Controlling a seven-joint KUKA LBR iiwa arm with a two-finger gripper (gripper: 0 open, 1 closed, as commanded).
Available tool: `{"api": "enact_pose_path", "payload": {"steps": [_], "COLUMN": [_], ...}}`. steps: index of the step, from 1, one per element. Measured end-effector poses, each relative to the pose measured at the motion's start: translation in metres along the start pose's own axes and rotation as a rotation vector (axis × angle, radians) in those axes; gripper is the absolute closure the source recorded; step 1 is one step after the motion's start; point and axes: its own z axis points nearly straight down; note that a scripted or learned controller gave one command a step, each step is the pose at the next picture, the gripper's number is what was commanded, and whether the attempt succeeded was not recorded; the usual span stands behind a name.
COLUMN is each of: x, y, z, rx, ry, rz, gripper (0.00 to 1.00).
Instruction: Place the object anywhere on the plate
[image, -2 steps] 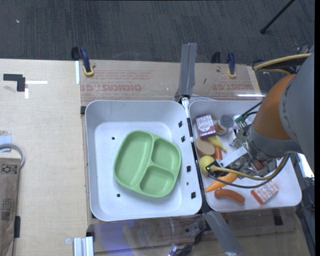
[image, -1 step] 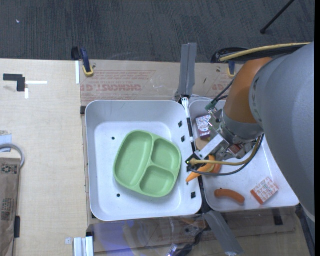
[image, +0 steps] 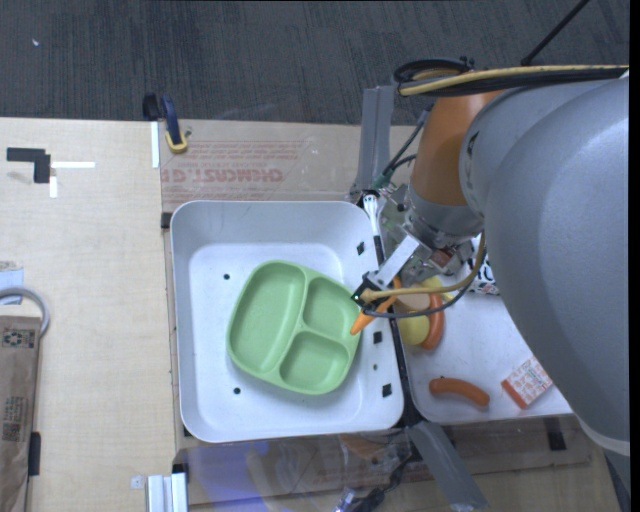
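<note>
Right of centre in the frame, my grey arm's two-finger gripper (image: 372, 300) is hanging over the seam between the two shallow white bins, and I am reading it as pinching a small orange carrot-shaped piece (image: 361, 320) whose pointed end is angling down and left. That piece is sitting just at the right rim of the pale green three-compartment plastic plate (image: 295, 328), which is lying in the left white bin (image: 200, 400). The relation I am watching: the plate lies directly left of the gripper, almost touching the carrot's tip, with the carrot's long axis slanting toward the plate's right-hand compartments. A short shift leftward should, in my judgement, put it over the plate. In the right white bin (image: 470, 420), an orange sausage-shaped toy (image: 460, 391) and a small red-and-white packet (image: 525, 382) are lying well apart from the plate.
</note>
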Motion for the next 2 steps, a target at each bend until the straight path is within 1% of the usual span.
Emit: {"api": "enact_pose_path", "payload": {"steps": [1, 2], "x": [0.0001, -0.0064], "y": [-0.0001, -0.0037], "z": [0.0000, 0.0002], "rx": [0.000, 0.001], "ry": [0.000, -0.001], "rz": [-0.001, -0.021], "gripper": [0.00, 0.00]}}
